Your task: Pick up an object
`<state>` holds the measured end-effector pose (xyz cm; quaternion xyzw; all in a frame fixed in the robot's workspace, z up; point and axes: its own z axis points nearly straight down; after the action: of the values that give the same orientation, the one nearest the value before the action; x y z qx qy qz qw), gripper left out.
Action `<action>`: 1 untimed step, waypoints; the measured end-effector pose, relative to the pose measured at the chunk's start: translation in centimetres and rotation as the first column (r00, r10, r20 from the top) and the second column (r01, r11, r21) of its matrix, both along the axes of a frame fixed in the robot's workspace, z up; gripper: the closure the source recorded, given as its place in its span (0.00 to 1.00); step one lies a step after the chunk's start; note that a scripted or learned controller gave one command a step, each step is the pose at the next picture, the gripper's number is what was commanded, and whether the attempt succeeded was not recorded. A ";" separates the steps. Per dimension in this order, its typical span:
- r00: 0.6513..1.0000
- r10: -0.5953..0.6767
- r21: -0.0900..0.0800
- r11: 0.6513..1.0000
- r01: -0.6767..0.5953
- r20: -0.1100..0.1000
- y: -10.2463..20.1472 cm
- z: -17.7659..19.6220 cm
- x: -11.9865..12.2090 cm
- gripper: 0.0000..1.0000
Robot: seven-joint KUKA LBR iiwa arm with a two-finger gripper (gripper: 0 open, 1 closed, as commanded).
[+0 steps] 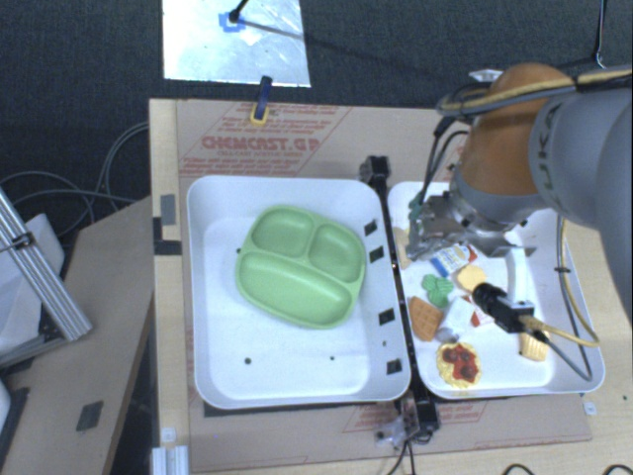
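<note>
My gripper (429, 234) hangs low over the far left part of the right bin (569, 379), under the orange band of the arm. Just in front of it lie a blue and white packet (451, 260), a small green toy (435, 287) and a yellow piece (468, 278). Closer to the front sit a tan waffle-like piece (425, 318) and a red and yellow pizza-like piece (459, 362). I see nothing clearly held by the gripper.
The left bin (213, 364) holds a green divided plate (301, 264). A black divider with clips (388, 265) runs between the bins. In the right bin a white object (515, 265) and a small yellow item (535, 347) lie to the right.
</note>
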<state>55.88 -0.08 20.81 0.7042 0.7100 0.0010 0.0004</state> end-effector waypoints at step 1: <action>1.000 0.000 0.000 1.000 0.000 0.001 4.8 0.3 0.3 1.00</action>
<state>56.14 4.69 21.10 0.7041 0.7101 0.0014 0.0006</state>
